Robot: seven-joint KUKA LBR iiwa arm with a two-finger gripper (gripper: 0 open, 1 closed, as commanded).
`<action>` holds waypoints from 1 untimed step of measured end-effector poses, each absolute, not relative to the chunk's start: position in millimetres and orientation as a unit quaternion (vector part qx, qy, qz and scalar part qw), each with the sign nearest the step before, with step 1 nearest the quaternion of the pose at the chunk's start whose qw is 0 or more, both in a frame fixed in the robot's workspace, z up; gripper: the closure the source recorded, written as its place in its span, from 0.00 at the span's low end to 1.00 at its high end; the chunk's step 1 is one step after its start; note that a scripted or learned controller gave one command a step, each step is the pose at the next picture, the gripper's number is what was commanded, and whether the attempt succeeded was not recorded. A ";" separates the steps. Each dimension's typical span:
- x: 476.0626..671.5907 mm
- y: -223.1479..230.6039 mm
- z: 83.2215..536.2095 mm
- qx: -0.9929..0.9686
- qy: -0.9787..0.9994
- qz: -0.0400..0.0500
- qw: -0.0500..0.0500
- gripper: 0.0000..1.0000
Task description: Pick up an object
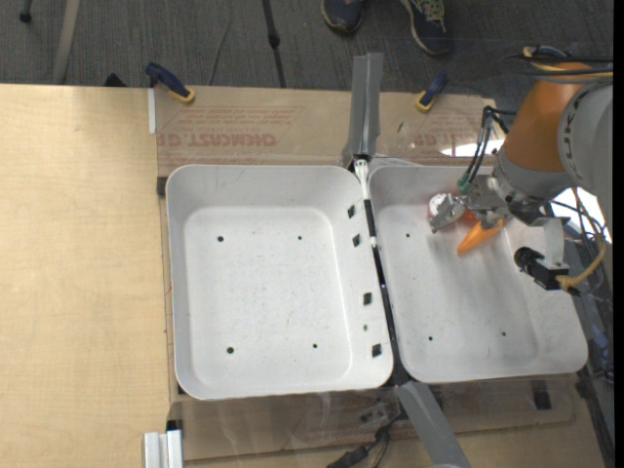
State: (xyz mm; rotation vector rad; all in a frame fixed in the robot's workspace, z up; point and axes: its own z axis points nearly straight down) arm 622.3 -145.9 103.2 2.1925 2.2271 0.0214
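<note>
Two shallow white bins sit side by side on the bench, and going from the left, the left bin (195, 261) offers bare floor with a few dark specks, so nothing there calls for a grasp. Across the clipped seam, the right bin (487, 349) carries the one candidate: an orange object (475, 235) lying near its far wall, probably a small pointed piece. Just beside and over it hangs the gripper (450, 213), lowered on the grey arm (575, 135) from the right, likely placed there to straddle the piece. Whether the tool is wide, narrow or clamped on anything I cannot tell, since metal and cabling blur together at the tip
</note>
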 end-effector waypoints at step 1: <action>496.5 -151.6 90.8 0.717 0.697 -0.001 -0.001 0.00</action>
